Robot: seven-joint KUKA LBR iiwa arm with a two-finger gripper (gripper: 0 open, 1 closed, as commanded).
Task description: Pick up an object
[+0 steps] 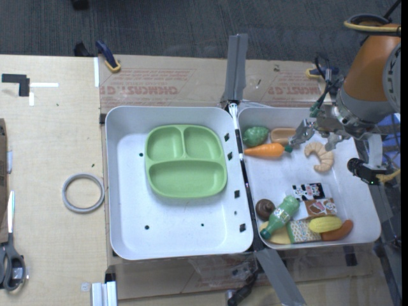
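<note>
My gripper [313, 130] hangs over the far side of the right bin [363, 199]. I cannot tell its state. A croissant [320, 156] lies just under it, toward the near side. An orange carrot [264, 150] lies off to its left.

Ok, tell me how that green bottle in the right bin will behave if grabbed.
The green bottle lies tilted on other toys, so it may shift or roll. Its rounded body looks smooth, probably slippery. It is likely light, hollow plastic.
</note>
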